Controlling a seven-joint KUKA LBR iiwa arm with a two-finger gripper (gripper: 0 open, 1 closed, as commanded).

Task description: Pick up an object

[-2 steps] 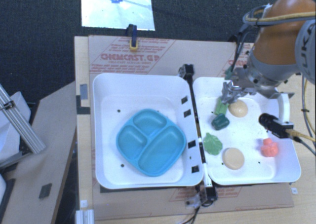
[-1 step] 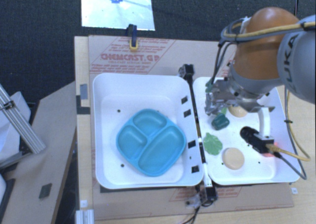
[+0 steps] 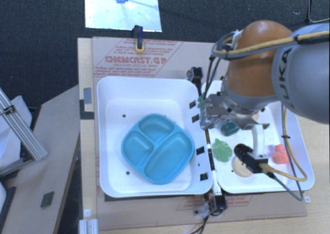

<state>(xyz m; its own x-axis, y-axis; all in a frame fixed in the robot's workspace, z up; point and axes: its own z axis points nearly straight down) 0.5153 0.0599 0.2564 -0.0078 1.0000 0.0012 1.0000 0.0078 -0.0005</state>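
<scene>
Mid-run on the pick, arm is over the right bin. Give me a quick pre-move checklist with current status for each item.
1. Gripper over the right bin: ok.
2. Object between the fingers: cannot tell; the wrist hides them.
3. Targets within the bin: ok; a green piece, a dark teal piece, a pink piece.
4. Yellow cable free of the objects: not ok; it trails over the bin near the pink piece.
5. Blue divided plate lying in the left bin, apart from the arm: ok.

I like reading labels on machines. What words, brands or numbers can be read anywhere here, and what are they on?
"CHEMCAST" followed by roughly "GP", in red, on the brown protective sheet behind the bins; the finer red print around it is too small to read.
"KUKA", partly visible as "UKA", on the grey arm.
Red print on the sheet's front edge is too blurred to read.
</scene>
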